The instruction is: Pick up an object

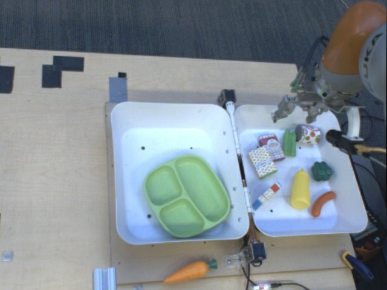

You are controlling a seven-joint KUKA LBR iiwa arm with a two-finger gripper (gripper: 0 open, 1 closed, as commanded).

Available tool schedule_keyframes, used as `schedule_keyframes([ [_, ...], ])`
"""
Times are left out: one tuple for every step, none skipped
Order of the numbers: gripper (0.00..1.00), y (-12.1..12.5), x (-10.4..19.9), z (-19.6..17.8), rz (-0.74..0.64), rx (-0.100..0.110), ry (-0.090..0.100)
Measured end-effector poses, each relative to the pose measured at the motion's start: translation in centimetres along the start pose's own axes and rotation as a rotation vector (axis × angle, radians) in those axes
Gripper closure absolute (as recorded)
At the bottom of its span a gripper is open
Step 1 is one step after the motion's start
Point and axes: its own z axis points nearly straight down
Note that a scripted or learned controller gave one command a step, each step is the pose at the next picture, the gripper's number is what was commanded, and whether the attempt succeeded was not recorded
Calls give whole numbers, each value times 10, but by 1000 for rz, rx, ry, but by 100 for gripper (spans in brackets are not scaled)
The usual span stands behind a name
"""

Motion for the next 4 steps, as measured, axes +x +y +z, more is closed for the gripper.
schedule_keyframes([
  [0, -20, -24, 106, 1, -8, -2],
  [100, -17, -24, 92, 0, -19, -5],
  [100, -46, 54, -5, -1, -3, 1],
  [0, -46, 53, -4, 0, 0, 0],
])
